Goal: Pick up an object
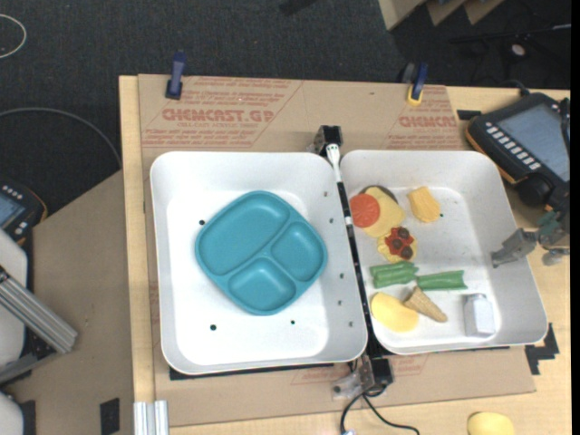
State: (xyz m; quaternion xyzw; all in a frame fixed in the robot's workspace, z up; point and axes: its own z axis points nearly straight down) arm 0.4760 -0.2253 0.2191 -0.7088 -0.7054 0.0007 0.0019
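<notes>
Choosing a grasp among small toy foods in the right bin (pixel 507 198)

The gripper (pixel 521 246) sits at the frame's right edge, over the bin's right wall; whether its jaws are spread or pressed together I cannot tell. Nearest it lies a pale grey block (pixel 479 314), lower right, probably light, stiff and slippery, best pinched across its short sides. The green bean pods (pixel 441 280) at centre look thin and likely to roll. The yellow piece (pixel 423 204) above seems rounded. The blue divided plate (pixel 261 253) fills the left bin (pixel 172 243).
</notes>
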